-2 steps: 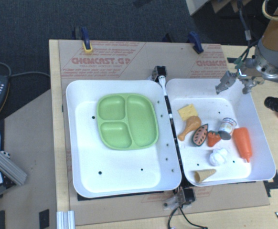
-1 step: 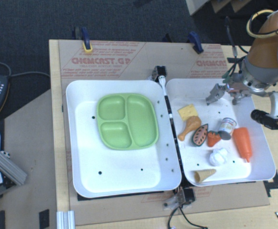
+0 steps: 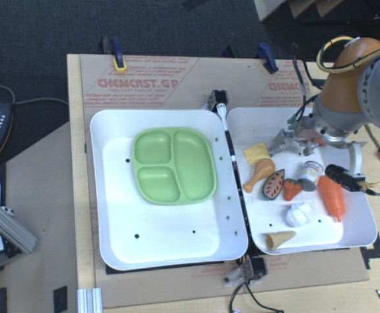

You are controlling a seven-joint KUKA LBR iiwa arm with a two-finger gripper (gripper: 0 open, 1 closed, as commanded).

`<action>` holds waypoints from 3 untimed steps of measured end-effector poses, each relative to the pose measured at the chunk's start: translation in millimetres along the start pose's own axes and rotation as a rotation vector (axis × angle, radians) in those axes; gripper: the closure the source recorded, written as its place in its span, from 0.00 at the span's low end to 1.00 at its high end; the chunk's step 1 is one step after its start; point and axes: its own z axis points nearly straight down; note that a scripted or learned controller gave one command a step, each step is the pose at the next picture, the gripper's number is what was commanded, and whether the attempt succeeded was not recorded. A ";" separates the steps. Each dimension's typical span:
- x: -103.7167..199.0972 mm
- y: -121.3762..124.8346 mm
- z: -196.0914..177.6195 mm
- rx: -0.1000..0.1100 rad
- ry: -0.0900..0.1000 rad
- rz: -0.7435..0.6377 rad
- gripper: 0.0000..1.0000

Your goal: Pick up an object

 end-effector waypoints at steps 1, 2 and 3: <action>0.5 0.0 10.1 -0.003 -0.001 0.001 0.00; 0.4 0.8 -1.5 -0.006 -0.002 0.002 1.00; 2.5 3.3 -65.1 -0.012 -0.004 0.000 1.00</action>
